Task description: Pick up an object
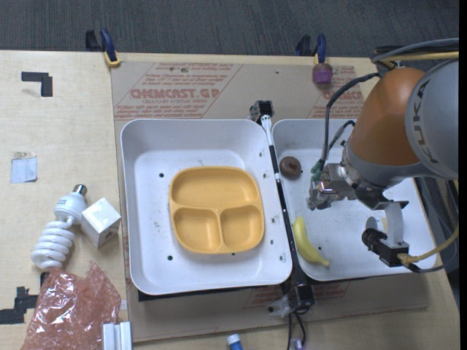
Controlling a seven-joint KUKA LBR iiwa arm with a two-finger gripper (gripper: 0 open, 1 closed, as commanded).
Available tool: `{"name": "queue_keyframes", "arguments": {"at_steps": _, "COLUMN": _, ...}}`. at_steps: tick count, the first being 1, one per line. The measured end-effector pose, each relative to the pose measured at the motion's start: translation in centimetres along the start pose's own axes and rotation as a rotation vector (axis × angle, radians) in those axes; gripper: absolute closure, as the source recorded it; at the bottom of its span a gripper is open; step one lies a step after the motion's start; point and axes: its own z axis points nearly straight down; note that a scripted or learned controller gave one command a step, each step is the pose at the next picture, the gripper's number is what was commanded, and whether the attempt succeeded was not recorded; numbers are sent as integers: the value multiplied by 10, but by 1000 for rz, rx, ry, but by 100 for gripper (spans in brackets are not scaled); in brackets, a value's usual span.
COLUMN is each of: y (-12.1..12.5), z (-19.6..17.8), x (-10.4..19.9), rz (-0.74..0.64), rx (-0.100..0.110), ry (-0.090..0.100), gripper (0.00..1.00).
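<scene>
In the right bin [343,265] a yellow banana [308,242] lies near the front left corner, and a small brown round object [290,167] sits near the back left. My gripper [318,197] hangs over the bin's middle, between those two things and apart from both. The arm's grey and orange body [394,126] covers much of the bin's right side. Nothing shows between the gripper's tips.
The left bin [146,261] holds a yellow three-compartment tray [217,208]. Left of the bins on the bench lie a spiral light bulb [57,232], a white cube [101,221] and crumpled pink plastic [69,308]. A purple object [322,73] sits behind the right bin.
</scene>
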Motion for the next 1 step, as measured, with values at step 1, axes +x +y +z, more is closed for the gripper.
{"name": "queue_keyframes", "arguments": {"at_steps": 1, "y": 32, "z": 0, "x": -63, "rz": 0, "rx": 1, "ry": -1, "gripper": 0}}
